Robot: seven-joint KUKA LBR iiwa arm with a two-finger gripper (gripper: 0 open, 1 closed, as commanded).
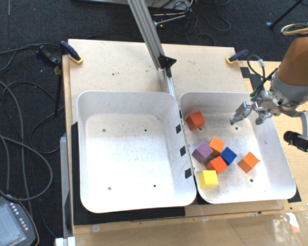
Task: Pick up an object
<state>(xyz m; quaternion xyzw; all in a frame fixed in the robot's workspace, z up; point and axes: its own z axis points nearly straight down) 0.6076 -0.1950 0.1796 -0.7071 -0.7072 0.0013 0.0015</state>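
The right bin (277, 152) holds several small blocks: an orange one (195, 120) near the far left, an orange block (217, 145) beside a purple one (202, 151), a blue block (228, 155), a red-orange block (216, 164), a yellow block (208, 179) and another orange one (248, 161) to the right. My gripper (250, 114) hangs over the far part of this bin, to the right of the far orange block. Its fingers stand apart with nothing between them.
The left bin (126, 147) lies beside the right one, with a raised divider between them. A slanted metal pole (146, 24) rises from the far edge of the bench. Clamps sit at the bench's far corners.
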